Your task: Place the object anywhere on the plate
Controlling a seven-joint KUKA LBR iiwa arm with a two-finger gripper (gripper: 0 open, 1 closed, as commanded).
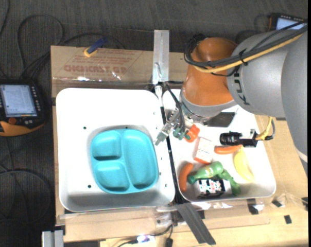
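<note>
We see the gripper (168, 126) over the wall between the two bins, but we cannot tell how its fingers stand. The blue plate (125, 160) sits in the left bin (73, 112); a green bottle (213, 172), banana (242, 165) and carrot (185, 175) lie in the right bin (263, 187).

The grey arm (271, 66) reaches in from the right, its orange band (209, 76) just above the wrist; below that hangs the gripper (168, 127), fingers pointing down-left.
</note>
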